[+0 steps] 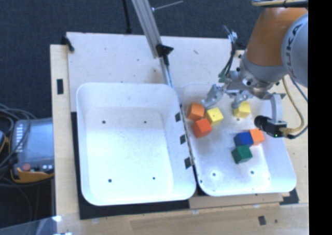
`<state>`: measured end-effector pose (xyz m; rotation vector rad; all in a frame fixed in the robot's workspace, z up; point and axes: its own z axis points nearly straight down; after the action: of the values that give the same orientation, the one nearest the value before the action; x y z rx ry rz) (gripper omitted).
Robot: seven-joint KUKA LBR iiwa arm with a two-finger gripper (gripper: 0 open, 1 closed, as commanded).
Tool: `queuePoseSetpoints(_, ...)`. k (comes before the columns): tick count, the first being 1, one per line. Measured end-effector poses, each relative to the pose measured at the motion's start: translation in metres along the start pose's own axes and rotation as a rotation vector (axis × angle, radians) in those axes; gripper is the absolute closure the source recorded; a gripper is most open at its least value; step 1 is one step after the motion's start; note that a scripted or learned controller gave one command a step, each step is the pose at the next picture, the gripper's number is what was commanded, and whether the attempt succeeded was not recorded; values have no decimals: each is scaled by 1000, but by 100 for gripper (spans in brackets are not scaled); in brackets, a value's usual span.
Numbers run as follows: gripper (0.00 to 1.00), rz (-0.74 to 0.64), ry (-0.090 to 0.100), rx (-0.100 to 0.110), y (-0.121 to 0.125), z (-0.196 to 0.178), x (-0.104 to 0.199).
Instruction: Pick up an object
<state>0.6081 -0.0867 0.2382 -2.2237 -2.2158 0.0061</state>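
Gripper (pixel 226 98) spread, gripping nothing, low over the right bin (pixel 280 177).
Under and around it, 7 blocks: 2 yellow blocks (pixel 215 116) (pixel 241 109), 2 orange blocks (pixel 196 111) (pixel 257 136), 1 red block (pixel 202 127), 1 blue block (pixel 243 138), 1 green block (pixel 241 154). Left bin (pixel 129 140) alongside; pale bench (pixel 104 57), dark carpet (pixel 52 0).

The arm (pixel 296 47) has a smooth, rounded grey shell, with a wide orange band (pixel 270 31) wrapped round it above the wrist. Just near of the band sits a dull grey collar (pixel 262 73), then the gripper (pixel 227 95), built of bare silvery metal parts.
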Motion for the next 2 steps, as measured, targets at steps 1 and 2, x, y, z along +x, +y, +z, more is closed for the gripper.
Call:
queuePoseSetpoints(1, 0, -1, 0, 1, -10, 52, -5)
queuePoseSetpoints(2, 0, 0, 0, 1, -9, 115, -11)
